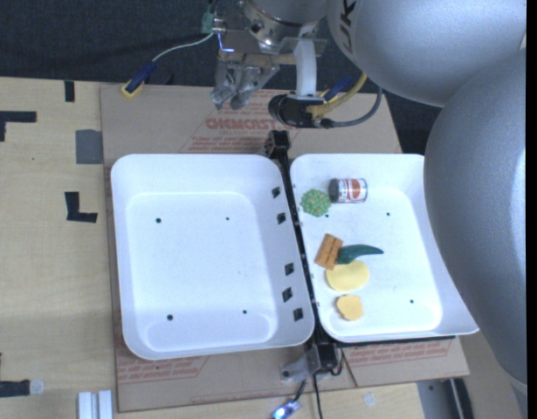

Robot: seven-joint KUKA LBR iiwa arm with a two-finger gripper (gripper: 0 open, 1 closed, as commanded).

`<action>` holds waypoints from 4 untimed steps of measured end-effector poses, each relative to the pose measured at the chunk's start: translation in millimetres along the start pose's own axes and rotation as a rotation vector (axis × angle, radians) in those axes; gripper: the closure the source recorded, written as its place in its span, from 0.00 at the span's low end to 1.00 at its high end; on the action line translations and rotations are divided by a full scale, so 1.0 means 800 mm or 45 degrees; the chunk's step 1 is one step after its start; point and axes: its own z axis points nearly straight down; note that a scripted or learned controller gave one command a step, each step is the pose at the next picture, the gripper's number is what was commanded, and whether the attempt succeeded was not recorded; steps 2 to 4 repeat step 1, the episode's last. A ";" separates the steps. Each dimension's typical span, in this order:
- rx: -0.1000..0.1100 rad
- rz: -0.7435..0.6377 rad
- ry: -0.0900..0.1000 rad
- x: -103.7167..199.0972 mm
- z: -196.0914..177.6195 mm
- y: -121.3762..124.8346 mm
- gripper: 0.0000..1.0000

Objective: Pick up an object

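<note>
Objects all lie in the right bin [425, 234], gathered toward its left wall next to the divide between the two bins. Farthest back is a small can [348, 190] with a red and white label, lying on its side with its long axis running left to right across the bin. Just to its left, almost touching, sits a round green bumpy piece [315, 202]. Closer to me is an orange waffle-like block [328, 250], tilted so its long axis runs from near-left up to far-right, and beside it a dark green pepper-shaped piece [359, 252] lies roughly crosswise, its pointed end toward the right. Just beneath these rests a pale yellow round piece [348, 277], and nearest of all a smaller orange-yellow lump [349, 307]. The left bin [198, 251] sits alongside on the counter [41, 234]. The tool [239, 90] hangs beyond the far edge of the bins, over the brown cardboard sheet [163, 120], well apart from every object; whether its tips are spread or closed I cannot tell from here, and nothing shows between them. The big grey arm [460, 77] looms over the right side.
</note>
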 end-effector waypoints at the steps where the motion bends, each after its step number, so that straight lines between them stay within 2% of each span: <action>1: -0.031 0.004 0.006 0.015 -0.206 -0.002 1.00; 4: -0.031 0.004 0.006 0.015 -0.206 -0.002 1.00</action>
